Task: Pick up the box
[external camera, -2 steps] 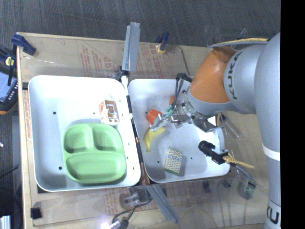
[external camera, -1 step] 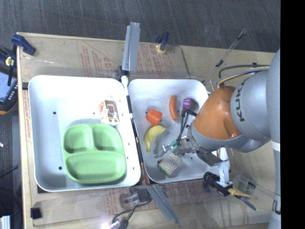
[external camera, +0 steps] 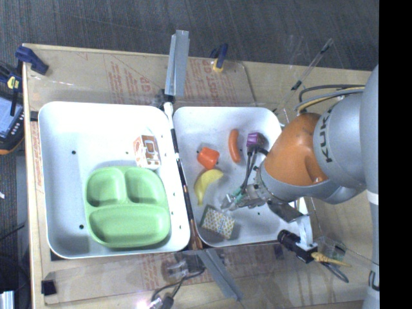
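A grey arm with an orange band reaches in over the right-hand white bin (external camera: 270,118), its pincer (external camera: 237,200) low above the bin floor; whether the pincer stands apart or together cannot be told from this angle.

Nearest the camera, just left of and nearer than the pincer, a small patterned pouch (external camera: 217,223) lies flat by the bin's front wall. Just left of the pincer and a little farther back lies a yellow banana (external camera: 206,182), and beyond it an orange pepper-like piece (external camera: 207,157). Farther still, behind the pincer, an orange-red sausage shape (external camera: 234,145) lies lengthwise, with a purple object (external camera: 253,140) close beside it on the arm's side, next to the orange band.

Well left of the pincer, across the ridge where the two bins meet, the left-hand white bin (external camera: 58,127) holds a green divided tray (external camera: 127,206) with three compartments, set toward the bin's front. The box (external camera: 147,151), small, white with orange print, sits at the tray's far edge, near the wall shared with the right-hand bin and well apart from the pincer.

Both bins rest on a wooden worktop (external camera: 96,69), where blue clamps (external camera: 31,58) grip the far edge.
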### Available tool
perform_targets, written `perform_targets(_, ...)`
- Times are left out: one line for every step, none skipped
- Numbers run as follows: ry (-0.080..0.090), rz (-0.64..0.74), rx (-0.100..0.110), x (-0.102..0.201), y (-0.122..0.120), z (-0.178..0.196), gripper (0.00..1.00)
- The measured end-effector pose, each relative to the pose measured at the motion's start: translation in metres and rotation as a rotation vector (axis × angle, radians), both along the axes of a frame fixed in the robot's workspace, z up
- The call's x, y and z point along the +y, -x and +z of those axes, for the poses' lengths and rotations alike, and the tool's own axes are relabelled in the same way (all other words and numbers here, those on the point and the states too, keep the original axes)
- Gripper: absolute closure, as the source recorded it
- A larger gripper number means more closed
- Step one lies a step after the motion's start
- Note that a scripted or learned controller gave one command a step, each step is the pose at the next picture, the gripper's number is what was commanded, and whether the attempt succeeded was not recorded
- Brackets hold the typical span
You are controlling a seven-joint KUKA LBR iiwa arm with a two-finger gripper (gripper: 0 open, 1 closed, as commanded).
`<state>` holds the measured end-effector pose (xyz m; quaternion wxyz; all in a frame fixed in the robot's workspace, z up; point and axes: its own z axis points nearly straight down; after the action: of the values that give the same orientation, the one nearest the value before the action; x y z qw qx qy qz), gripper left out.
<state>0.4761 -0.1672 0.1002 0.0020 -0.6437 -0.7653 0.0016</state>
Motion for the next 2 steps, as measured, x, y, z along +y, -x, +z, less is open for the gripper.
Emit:
perform_targets(0.000, 0.000, 0.000, 0.000, 0.000, 0.000, 0.00)
perform_targets(0.000, -0.062, -0.001, -0.013, -0.048, -0.009, 0.00)
